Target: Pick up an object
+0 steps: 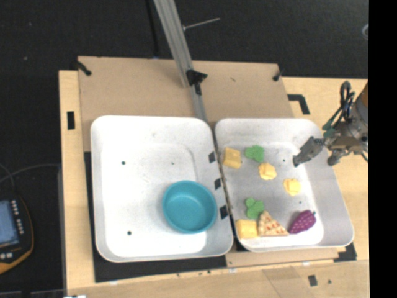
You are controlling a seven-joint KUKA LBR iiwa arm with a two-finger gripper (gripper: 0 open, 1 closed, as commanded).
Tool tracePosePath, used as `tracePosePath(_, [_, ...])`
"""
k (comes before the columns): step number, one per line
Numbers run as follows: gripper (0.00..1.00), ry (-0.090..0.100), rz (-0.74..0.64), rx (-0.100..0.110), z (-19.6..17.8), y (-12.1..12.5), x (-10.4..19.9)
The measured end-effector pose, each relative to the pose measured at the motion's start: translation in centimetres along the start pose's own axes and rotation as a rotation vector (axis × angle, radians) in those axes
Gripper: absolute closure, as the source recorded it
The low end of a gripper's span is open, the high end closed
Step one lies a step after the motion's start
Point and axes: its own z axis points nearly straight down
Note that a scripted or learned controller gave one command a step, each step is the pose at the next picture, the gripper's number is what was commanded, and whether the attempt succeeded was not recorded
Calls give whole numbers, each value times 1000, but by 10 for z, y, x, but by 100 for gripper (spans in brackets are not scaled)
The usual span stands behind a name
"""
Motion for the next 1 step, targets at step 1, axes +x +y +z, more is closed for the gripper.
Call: tracePosePath(1, [0, 0, 2, -1, 0, 0, 0])
